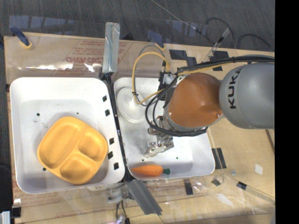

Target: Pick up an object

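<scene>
An orange carrot (147, 171) with a green stem end lies along the near wall of the right bin (202, 160). A clear round lid or dish (129, 104) rests at the bin's far left. My gripper (158, 146) hangs below the orange wrist band, low over the bin floor, a short way above the carrot and apart from it. Nothing shows between its metal fingers. The wrist hides much of the bin's middle.
The left bin (28, 97) holds a yellow divided plate (72, 148) near its front. A dark taped divider runs between the two bins. Yellow and black cables loop over the far side of the right bin beside the arm.
</scene>
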Tool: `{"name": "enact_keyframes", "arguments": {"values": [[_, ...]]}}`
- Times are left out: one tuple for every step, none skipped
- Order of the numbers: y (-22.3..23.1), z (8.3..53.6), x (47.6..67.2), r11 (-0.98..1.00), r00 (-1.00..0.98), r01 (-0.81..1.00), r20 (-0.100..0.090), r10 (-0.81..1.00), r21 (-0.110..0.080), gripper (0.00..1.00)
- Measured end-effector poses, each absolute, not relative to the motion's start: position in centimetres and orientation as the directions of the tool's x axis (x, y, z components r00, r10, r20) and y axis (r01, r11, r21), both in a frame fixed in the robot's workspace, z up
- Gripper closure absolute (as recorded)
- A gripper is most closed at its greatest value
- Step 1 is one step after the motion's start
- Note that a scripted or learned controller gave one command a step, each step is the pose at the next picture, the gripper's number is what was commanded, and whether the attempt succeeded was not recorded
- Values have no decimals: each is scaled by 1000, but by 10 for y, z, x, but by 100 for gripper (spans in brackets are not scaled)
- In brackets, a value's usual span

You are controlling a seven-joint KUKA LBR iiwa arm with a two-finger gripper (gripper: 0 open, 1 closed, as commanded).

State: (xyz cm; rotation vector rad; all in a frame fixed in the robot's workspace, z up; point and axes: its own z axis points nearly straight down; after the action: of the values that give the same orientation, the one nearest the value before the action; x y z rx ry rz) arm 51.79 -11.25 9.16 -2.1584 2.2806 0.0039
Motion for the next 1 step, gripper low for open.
{"name": "enact_keyframes", "arguments": {"values": [[-184, 92, 533, 148, -148, -989, 0, -989, 1, 100]]}}
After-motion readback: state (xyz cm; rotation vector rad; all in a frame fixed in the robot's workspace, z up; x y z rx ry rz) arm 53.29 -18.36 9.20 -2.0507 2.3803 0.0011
